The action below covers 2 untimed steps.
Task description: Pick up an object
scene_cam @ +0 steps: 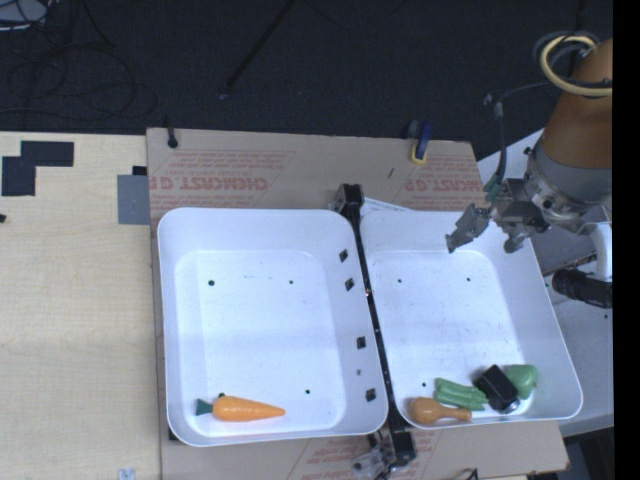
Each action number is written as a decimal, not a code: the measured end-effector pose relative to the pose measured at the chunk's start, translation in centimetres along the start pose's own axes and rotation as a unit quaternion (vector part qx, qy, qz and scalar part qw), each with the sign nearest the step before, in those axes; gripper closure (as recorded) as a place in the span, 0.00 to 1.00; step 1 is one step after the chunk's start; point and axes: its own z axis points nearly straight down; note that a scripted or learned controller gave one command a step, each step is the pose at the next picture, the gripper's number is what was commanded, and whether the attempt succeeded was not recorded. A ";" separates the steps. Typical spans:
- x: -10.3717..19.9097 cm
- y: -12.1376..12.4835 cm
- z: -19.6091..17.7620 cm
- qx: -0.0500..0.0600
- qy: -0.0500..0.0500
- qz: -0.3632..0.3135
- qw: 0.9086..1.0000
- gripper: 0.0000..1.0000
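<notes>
I see my gripper [490, 226] spread wide and empty above the right bin's [565, 353] far rim. The toy carrot [247, 409] lies alone in the left bin's [168, 298] near corner. It is probably light, rigid, slick plastic, so I'd pinch across its thick middle.

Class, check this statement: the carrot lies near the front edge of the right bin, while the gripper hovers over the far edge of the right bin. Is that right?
Not quite. The camera view shows the carrot near the front edge of the left bin, not the right one. The rest holds: the gripper hovers over the far edge of the right bin.
</notes>
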 end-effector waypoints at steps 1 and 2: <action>7.4 5.9 6.8 -0.001 0.000 -0.003 1.000 0.00; 1.3 5.7 -3.8 -0.005 -0.002 0.002 1.000 0.00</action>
